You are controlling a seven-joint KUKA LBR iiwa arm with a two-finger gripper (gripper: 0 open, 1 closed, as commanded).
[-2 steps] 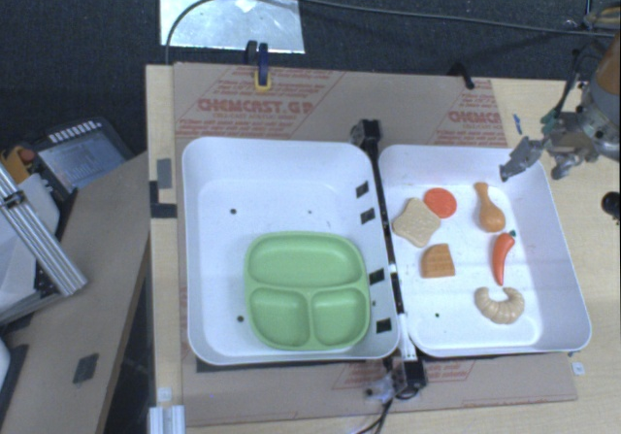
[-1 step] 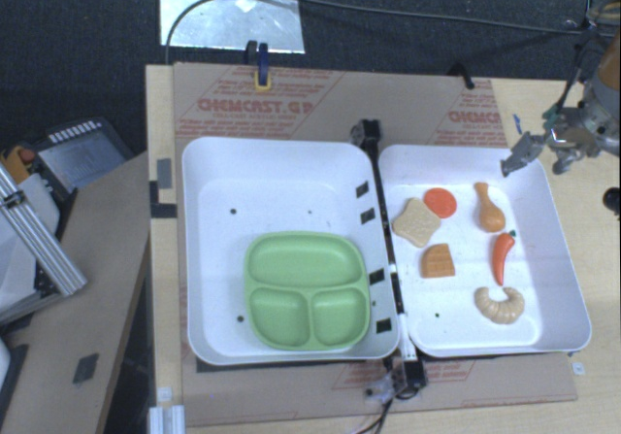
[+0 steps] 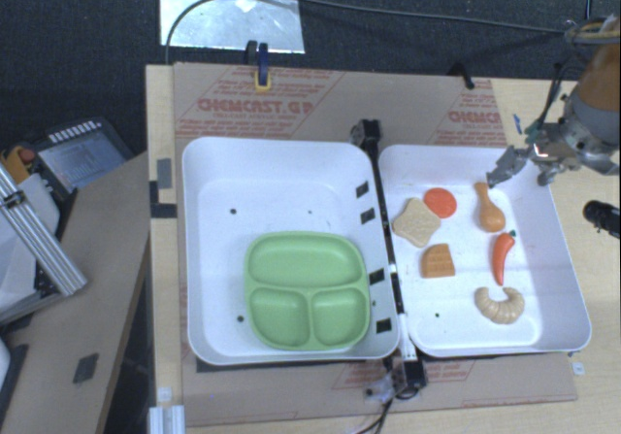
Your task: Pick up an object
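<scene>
A: Where is the arm?

B: The grey two-finger gripper (image 3: 511, 167) hovers over the far right corner of the right white plastic bin (image 3: 568, 272), its fingers apart and holding nothing.

A: What can it pick?

B: Just beside it lies a tan toy drumstick (image 3: 489, 208); nearer are an orange-red toy carrot (image 3: 502, 255) and a beige curled toy croissant (image 3: 500, 305). Leftward lie a red round slice (image 3: 441, 202), a toast slice (image 3: 417, 222) and an orange wedge (image 3: 438, 261).

A: Which step?

B: Approach, probably. Next: lower over the drumstick and close.
</scene>
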